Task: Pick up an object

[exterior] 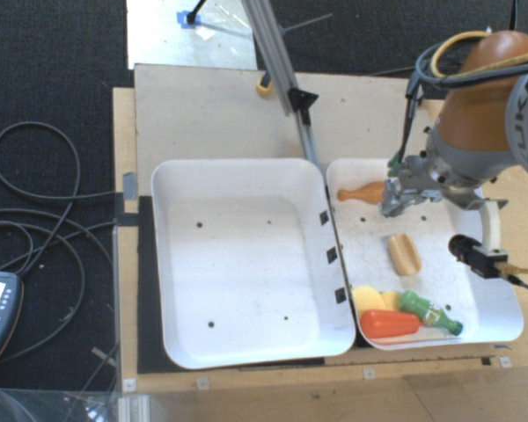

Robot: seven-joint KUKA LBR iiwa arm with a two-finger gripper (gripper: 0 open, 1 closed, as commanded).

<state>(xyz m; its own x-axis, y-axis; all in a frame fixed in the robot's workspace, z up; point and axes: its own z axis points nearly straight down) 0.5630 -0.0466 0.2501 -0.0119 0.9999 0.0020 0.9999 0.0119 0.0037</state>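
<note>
The right bin (pixel 502 310) holds several toy foods. An orange chicken drumstick (pixel 361 192) lies at its far left, right beside my gripper (pixel 394 202), which hangs low over the bin's back part. A tan bread roll (pixel 404 254) lies in the middle. Along the near edge are a yellow piece (pixel 368 299), a red-orange pepper (pixel 389 323) and a green bottle (pixel 429 313). The drumstick's thick end touches or sits just under the gripper.
The left bin (pixel 172 236) stands beside the right one, with a black-marked divider edge (pixel 333 255) between them. A slanted metal pole (pixel 282 60) crosses the back of the bench. Cables lie on the floor at left.
</note>
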